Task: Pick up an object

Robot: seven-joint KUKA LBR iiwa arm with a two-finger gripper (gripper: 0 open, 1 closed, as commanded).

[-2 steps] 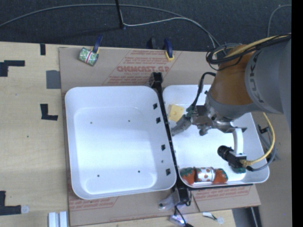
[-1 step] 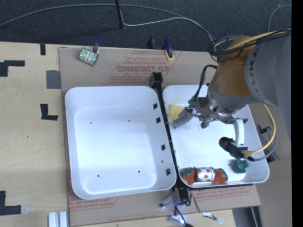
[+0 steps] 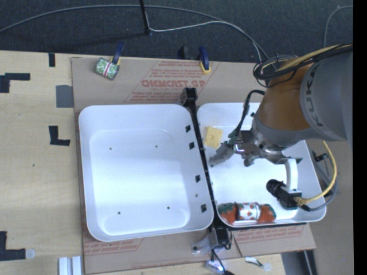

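Two bins on the bench, and the right bin is where everything's happening, so I'll place stuff relative to that.

Biggest thing: the arm, grey w/ the orange band, hanging over the bin's upper right half. It blocks a good chunk of the bin floor, so anything under it is anyone's guess.

Left bin sits just beside the right bin, sharing the black divider.

Next down: a red and white pack lying flat along the right bin's near wall. Looks like a soft wrapped snack, prob light and squashy, maybe slick if it's foil. I'd take it across the narrow middle. Label's too blurry to read, tbh.

Then the gripper, low over the bin's left side near the divider. Fingers look a bit apart w/ nothing between them, though they're dark and smeary so not 100% sure.

Smallest: the yellow block, in the bin's upper left corner, just beside the gripper tips, not touching afaict. Looks like a light foam or plastic chunk, stiff enough; pinch it on two opposite flat sides. Can't tell its height from this angle.
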